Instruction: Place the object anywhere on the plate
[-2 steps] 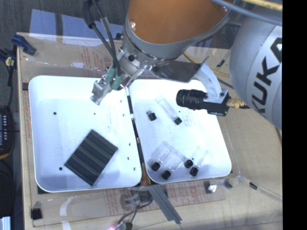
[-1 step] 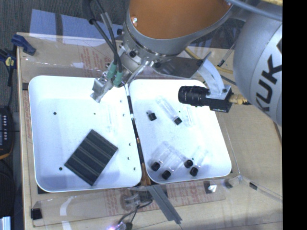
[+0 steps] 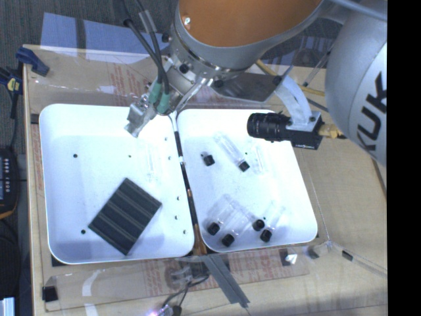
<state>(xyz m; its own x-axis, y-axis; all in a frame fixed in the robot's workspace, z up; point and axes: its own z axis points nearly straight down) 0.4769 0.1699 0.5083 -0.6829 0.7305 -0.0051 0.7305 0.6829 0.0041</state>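
Arm (image 3: 250,12) links, grey with an orange band, reach in from the right over the far edge of the bench (image 3: 342,189), angled so that the wrist comes down across the seam between the two containers. Next in size are the left bin (image 3: 46,176) and the right bin (image 3: 309,222), set touching side by side so that a short carry suffices from one to the other. In the near part of the left bin lies the plate (image 3: 125,216), dark and ribbed, flat and turned at a slant, with bare white floor all around it, which leaves room to approach from above. The gripper (image 3: 136,120) hangs over the far right corner of the left bin, well apart from the plate; whether it is open or closed cannot be told, and nothing can be made out in its grasp. Smallest are the clear pieces with black caps (image 3: 233,219), scattered in the right bin, some near and two farther back. The object to be moved is probably one of these, so the placing looks not yet done.
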